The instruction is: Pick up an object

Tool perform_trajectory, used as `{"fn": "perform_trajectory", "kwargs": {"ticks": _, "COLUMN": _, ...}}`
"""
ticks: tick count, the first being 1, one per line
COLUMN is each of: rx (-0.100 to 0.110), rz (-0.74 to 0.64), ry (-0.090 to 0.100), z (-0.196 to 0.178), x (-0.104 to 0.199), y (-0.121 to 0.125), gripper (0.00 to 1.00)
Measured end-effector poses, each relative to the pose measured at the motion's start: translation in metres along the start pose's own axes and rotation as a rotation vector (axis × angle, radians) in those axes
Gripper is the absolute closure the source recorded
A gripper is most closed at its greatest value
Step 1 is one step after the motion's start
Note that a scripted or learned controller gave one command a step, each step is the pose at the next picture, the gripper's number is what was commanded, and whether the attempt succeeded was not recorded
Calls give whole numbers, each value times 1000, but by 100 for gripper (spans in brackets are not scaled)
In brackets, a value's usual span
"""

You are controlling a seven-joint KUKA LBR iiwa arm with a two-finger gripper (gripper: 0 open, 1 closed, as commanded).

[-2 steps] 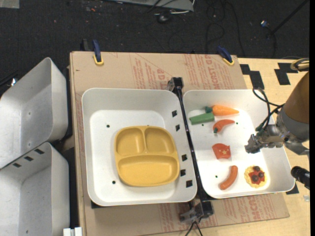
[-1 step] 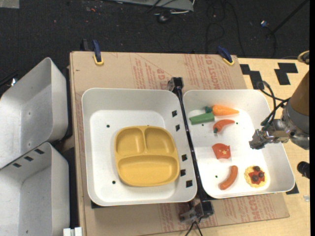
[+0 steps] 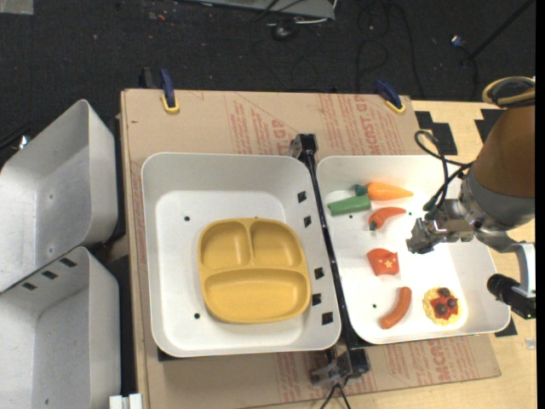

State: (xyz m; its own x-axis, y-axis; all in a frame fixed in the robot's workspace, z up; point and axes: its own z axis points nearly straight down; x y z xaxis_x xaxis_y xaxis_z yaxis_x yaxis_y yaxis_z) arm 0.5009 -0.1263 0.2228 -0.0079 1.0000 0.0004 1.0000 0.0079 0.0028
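Leftmost, a yellow divided plate point(image 3: 254, 271) sits in the left bin point(image 3: 162, 228). Rightward, the right bin point(image 3: 477, 313) holds small toy foods; the red sausage point(image 3: 396, 308) looks light, rigid and smooth, best pinched across its middle. The gripper point(image 3: 423, 237) hovers nearby; its state cannot be determined.

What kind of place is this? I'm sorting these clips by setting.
Probably a robotics lab. A robot arm reaches over two white bins on a cardboard-covered bench, toy food such as a carrot lies in one, and loose cables trail across the dark floor.
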Motion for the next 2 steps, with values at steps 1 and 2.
{"fn": "perform_trajectory", "kwargs": {"ticks": 1, "rx": 4, "rz": -1, "ry": 2, "z": -1, "x": 64, "y": -1, "gripper": 100}}
{"fn": "perform_trajectory", "kwargs": {"ticks": 2, "rx": 3, "rz": 0, "ry": 1, "z": -3, "x": 108, "y": 3, "gripper": 100}}
